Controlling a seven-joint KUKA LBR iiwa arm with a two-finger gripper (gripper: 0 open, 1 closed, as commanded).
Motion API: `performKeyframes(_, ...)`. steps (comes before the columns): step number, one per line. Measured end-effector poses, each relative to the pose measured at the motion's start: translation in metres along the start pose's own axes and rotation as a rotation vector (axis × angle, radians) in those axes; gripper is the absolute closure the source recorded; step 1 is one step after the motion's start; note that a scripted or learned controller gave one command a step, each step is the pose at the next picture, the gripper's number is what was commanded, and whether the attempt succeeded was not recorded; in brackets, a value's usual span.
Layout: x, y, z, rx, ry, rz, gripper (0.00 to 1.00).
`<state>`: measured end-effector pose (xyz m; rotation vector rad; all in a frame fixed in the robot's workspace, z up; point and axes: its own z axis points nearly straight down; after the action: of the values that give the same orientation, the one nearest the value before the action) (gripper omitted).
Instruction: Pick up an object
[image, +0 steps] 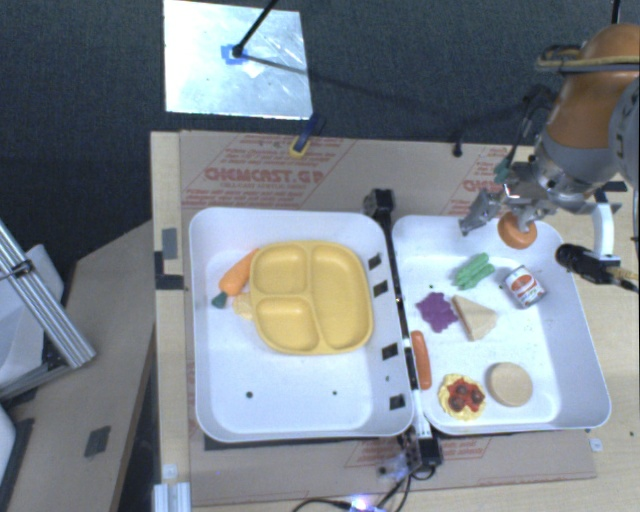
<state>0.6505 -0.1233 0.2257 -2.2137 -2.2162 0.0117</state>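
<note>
A: Nearest the lens lay the little pizza (462, 396) and a tan disc (510, 384), low in the right bin (570, 300).

B: And the hand (515, 212)?

A: Over that bin's far edge, right above an orange ball (517, 233). Whether it held the ball or merely hovered, I couldn't tell; the view was too blurred.

B: Then it probably needed to centre on the ball, descend straight and close squarely, since round things slip.

Orange ball (517, 232) beneath claw (507, 212)
</note>
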Motion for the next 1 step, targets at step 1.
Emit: performKeyframes(1, 0.0004, 0.0022, -0.0089, -0.013, -0.001, -0.002, 0.0)
